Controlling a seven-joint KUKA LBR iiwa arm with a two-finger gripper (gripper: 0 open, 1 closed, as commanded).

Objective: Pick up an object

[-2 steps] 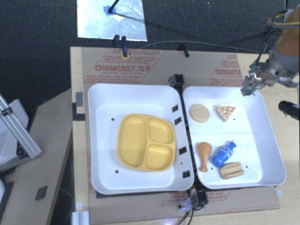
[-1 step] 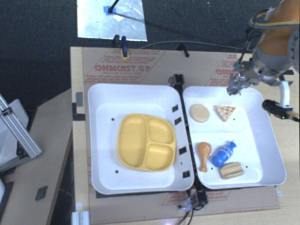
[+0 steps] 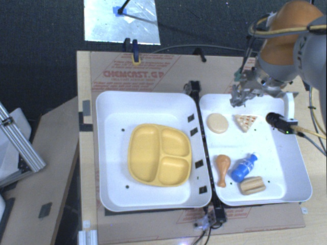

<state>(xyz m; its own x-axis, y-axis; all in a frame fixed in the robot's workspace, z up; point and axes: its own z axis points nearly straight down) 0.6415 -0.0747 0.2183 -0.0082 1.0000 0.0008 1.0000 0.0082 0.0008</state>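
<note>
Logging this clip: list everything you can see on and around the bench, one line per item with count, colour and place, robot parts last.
White bins: two, white, side by side on the bench.
Divided plate: one, yellow, three compartments, in the left bin.
Round cookie: one, tan, upper left of the right bin.
Pizza slice: one, tan with red dots, right of the cookie.
Drumstick: one, brown, lower left of the right bin.
Bottle: one, blue, lying tilted beside the drumstick.
Bread roll: one, light brown, below the bottle.
Clamp: one, blue and yellow, at the bench's far edge.
Arm: one, grey with orange band, entering from the right.
Gripper: one, dark grey, above the right bin's far edge.
</note>
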